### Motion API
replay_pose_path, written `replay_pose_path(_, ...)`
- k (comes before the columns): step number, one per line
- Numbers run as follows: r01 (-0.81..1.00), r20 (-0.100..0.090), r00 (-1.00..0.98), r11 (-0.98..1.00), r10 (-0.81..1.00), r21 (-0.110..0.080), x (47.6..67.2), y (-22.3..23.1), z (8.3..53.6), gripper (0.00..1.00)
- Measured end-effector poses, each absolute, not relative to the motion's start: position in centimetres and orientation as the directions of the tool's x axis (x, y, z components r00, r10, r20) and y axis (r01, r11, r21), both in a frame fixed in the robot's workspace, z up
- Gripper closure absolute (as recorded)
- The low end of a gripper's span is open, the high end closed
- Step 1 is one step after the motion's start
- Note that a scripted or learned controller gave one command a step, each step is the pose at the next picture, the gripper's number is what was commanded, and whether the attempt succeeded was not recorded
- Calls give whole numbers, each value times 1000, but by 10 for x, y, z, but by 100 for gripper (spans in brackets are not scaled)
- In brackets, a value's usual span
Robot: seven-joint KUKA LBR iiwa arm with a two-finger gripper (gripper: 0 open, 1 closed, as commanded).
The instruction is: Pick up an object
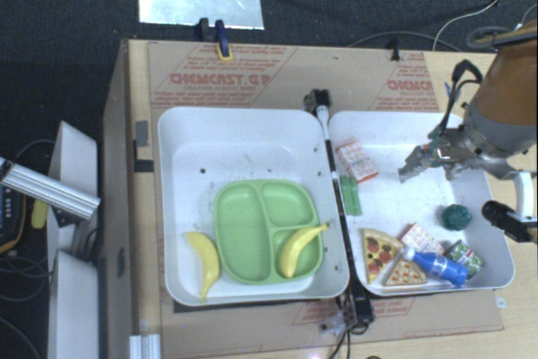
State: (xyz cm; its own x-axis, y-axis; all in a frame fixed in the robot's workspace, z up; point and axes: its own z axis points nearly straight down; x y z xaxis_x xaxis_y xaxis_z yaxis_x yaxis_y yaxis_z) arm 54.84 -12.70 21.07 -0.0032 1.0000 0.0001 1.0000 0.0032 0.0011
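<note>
My gripper point(414, 167) hangs over the upper middle of the right bin point(395, 202), with nothing visible in it. A pink and white small box point(356, 161) lies just left of it, and a flat green packet point(350, 198) sits below that by the bin's left wall. Along the front lie two pizza slices point(380, 249), a blue bottle point(437, 266), a red and white carton point(418, 237) and a green can point(465, 256). A dark green ball point(456, 216) rests to the gripper's lower right.
The left bin point(244, 118) holds a green divided plate point(252, 240) with a banana point(298, 246) across its right edge. A second banana point(204, 261) lies left of the plate. A ridge divides the two bins.
</note>
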Motion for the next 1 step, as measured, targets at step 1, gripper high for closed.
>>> replay_pose_path(1, 1000, 1, -3, 3, 1000, 0, 564, -89, 151, 0)
